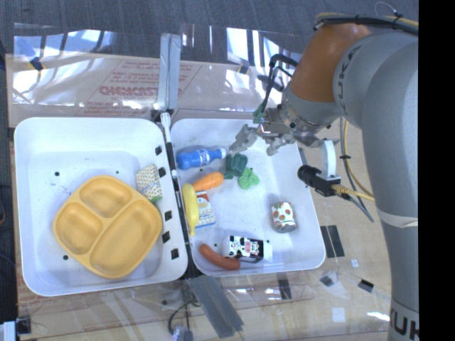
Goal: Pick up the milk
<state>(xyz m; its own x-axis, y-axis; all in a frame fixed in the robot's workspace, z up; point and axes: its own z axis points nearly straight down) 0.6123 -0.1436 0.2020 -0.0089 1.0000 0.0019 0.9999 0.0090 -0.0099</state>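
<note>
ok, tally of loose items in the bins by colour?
Yellow: 2, divided plate, banana
Blue: 1, bottle
Green: 2, toys
Orange/red: 2, carrot, sausage
Patterned cartons/cans: 4
Total: 11

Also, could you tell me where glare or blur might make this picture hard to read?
Camera view: bright window reflections streak the clear sheet behind the bins; the white bins look evenly lit, with soft shadows under the yellow tray; the milk by the near wall is small and a little soft, its print hard to read; the gripper over the blue bottle is slightly blurred.
</note>
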